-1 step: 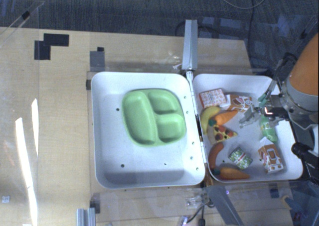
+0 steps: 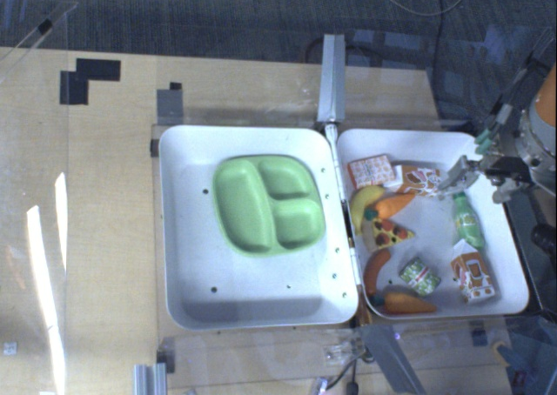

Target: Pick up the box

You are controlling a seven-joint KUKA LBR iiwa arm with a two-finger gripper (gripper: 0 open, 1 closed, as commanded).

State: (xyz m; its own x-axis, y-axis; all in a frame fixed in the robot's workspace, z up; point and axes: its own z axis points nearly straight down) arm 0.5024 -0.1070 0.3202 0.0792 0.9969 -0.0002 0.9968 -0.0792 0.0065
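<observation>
Several small boxes lie in the right bin (image 2: 519, 297). A red and white box (image 2: 370, 170) rests flat at the bin's back left, with an orange and white box (image 2: 423, 178) just right of it. At the front are a green box (image 2: 419, 276) and an orange and white carton (image 2: 473, 273). My gripper (image 2: 474, 177) hangs over the back right of this bin, beside the orange and white box and above a green bottle (image 2: 467, 223). I see nothing held in it.
The right bin also holds a banana (image 2: 364, 203), a carrot (image 2: 398, 204), a pizza slice (image 2: 392, 231), a brown sausage shape (image 2: 375, 268) and an orange piece (image 2: 407, 303). A green divided tray (image 2: 268, 203) sits in the left bin (image 2: 187, 280). A metal divider post (image 2: 332, 80) stands behind the bins.
</observation>
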